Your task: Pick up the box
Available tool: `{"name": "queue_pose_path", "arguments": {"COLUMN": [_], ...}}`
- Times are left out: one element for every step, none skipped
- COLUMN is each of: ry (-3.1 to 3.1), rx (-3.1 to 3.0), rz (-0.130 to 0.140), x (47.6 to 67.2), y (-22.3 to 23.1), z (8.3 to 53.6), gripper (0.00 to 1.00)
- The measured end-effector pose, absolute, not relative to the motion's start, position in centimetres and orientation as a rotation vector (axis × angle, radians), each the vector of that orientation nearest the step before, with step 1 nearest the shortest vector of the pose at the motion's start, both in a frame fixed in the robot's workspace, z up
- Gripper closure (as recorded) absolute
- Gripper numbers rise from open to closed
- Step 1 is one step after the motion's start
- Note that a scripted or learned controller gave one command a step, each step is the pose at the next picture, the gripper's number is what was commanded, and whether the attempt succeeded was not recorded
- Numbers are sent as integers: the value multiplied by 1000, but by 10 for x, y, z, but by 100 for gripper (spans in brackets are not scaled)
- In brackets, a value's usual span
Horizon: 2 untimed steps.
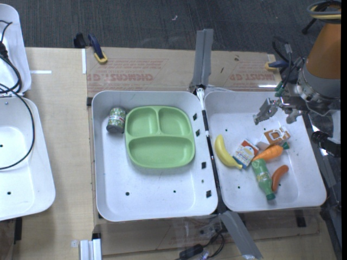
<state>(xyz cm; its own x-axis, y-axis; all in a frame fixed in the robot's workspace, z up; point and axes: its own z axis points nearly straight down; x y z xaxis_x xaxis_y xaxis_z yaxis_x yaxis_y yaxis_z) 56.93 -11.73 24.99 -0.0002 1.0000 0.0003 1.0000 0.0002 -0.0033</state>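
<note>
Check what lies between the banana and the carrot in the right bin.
In the camera view, a small box lies between the banana and the carrot.

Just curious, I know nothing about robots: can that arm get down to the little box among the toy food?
Probably yes. The gripper hangs above the right bin, and the box lies uncovered, though the banana and carrot crowd its sides.

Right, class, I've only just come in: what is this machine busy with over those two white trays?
A grey and orange robot arm reaches in from the right, its gripper hanging over the back of the right bin, holding nothing. The task is to pick up the box, which lies untouched in that bin between a banana and a carrot, near a green bottle. The left bin holds a green divided plate and a small can.
</note>
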Motion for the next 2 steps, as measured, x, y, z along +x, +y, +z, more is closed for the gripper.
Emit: {"name": "queue_pose_path", "arguments": {"ry": [-2374, -2386], "rx": [-2054, -2063], "rz": [3, -14], "x": [559, 523], "y": [-94, -106], "z": [122, 98], "gripper": [0, 0]}}
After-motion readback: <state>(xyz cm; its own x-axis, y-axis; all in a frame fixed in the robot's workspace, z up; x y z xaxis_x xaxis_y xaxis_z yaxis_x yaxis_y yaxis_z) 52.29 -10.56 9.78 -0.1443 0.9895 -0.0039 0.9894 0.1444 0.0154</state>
